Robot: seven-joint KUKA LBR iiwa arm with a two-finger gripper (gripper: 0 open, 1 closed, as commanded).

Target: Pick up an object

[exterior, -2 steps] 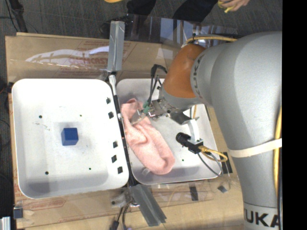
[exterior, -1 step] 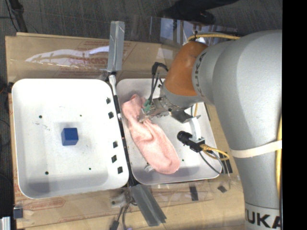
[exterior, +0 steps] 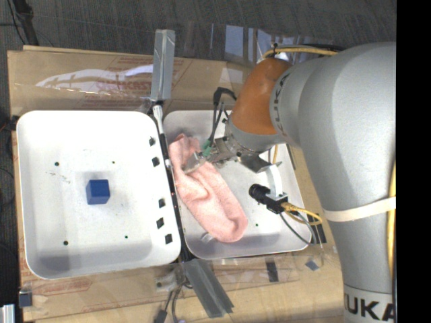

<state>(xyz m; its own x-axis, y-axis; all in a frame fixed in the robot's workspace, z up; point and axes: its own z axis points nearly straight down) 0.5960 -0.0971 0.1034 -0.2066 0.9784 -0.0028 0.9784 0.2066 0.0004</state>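
- Down in the right bin [exterior: 283, 244], the gripper [exterior: 200, 159] sits low over the upper end of a pink cloth [exterior: 205, 195].
- Its metal tip touches the cloth near the far-left part of that bin, where the fabric is bunched.
- How wide the gripper is spread cannot be told; the arm's wrist and the folds of cloth hide that detail, and no cloth shows clearly pinched.
- That pink cloth lies slantwise, running from the far-left of the right bin toward its near middle, close beside the divider between the bins.
- A grey arm [exterior: 337, 133] with an orange band [exterior: 259, 103] reaches in from the right and covers much of the right bin's far side.
- Over in the left bin [exterior: 40, 247], a small blue cube [exterior: 98, 191] rests alone on the white floor, left of centre, well apart from the cloth.
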